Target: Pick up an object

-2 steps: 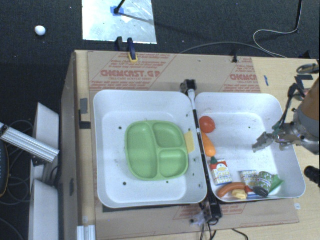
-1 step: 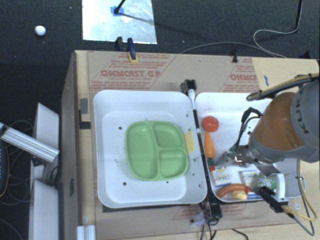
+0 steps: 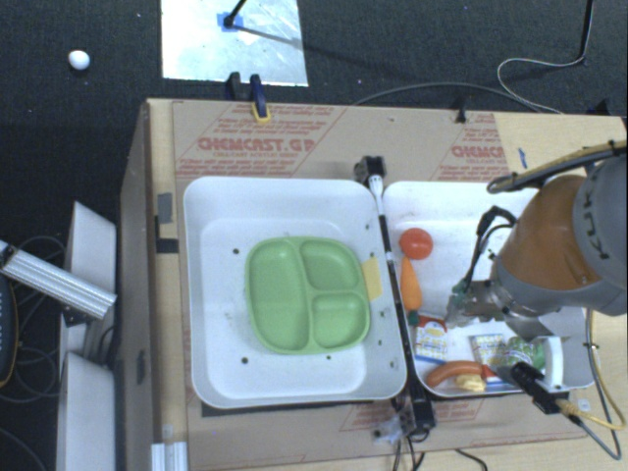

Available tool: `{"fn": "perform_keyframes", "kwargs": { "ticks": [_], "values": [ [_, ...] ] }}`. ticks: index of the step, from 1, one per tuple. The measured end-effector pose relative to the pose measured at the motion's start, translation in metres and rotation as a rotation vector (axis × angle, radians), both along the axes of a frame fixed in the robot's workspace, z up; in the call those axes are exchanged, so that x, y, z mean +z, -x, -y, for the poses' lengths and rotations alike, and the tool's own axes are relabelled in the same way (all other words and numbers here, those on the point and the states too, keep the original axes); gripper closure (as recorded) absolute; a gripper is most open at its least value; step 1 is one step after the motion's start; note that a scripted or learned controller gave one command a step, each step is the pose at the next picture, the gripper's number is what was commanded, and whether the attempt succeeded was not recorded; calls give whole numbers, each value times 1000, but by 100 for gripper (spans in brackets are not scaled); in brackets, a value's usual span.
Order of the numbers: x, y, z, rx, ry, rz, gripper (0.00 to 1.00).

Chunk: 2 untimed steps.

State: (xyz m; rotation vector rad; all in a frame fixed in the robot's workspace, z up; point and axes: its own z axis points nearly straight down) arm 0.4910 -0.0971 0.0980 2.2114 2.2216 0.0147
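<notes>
While the grey arm's gripper (image 3: 469,302) hangs low over the right white bin (image 3: 446,214), its finger state hidden from the camera, a red-and-yellow curved plastic toy (image 3: 457,373) lies along the near wall, long axis left to right. Beyond it, the small orange plastic carrot (image 3: 409,287), long axis near to far, looks light, stiff and smooth; mid-body seems the surest grip. Farthest sits a round orange-red ball (image 3: 416,243).
</notes>
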Motion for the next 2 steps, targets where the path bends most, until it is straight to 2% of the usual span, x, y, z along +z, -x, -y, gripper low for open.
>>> {"fn": "perform_keyframes", "kwargs": {
  "ticks": [1, 2],
  "values": [
    [134, -108, 38, 0, 4, -6, 100],
    [133, -107, 38, 0, 3, -9, 0]
  ]
}}
